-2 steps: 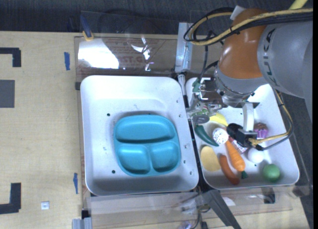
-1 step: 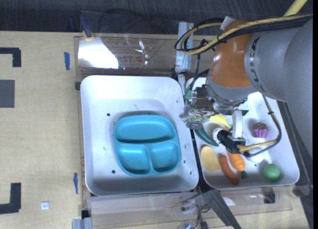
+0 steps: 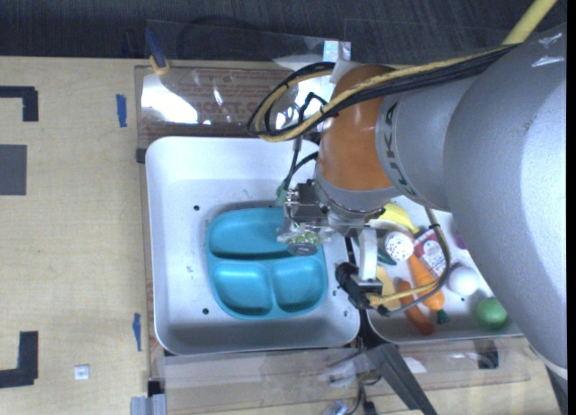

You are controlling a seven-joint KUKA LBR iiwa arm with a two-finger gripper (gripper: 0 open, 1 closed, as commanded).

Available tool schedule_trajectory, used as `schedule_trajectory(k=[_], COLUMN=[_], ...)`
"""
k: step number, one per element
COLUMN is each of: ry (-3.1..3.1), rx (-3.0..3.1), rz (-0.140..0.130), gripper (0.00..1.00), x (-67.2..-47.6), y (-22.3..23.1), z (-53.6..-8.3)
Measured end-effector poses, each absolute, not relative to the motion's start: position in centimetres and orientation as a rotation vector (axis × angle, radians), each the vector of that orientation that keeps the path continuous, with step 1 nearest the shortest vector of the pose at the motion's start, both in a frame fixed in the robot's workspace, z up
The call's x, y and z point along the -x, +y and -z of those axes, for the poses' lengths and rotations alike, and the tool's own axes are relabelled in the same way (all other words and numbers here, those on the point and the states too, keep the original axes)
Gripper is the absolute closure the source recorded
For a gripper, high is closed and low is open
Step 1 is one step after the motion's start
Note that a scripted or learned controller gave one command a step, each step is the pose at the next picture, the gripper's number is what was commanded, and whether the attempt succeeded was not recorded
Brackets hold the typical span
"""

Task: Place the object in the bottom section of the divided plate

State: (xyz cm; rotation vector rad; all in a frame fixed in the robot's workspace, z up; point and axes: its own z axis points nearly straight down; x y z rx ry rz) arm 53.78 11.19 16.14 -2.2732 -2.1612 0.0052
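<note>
Camera view puts the divided plate (image 3: pixel 266 262), blue, in the left bin (image 3: pixel 171 224). To finish well, the wrist should shift toward 6 o'clock until it is squarely over the plate's bottom section. The arm (image 3: pixel 405 134) reaches in from 3 o'clock, and the gripper (image 3: pixel 301 235) hangs at the plate's 2 o'clock rim. Its grip and the object I cannot tell.

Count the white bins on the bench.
2: the left bin holds the blue plate; the right bin, partly under the arm, holds toy food.
</note>
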Motion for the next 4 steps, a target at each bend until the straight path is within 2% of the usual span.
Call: schedule_trajectory(k=[3, 4], ry=[-2.157, -2.213], rx=[2.285, 2.230], rz=[0.001, -0.005], gripper=[1.00, 1.00], x=[-54.3, -60.0], y=[12.6, 13.4], z=[-21.3, -17.8])
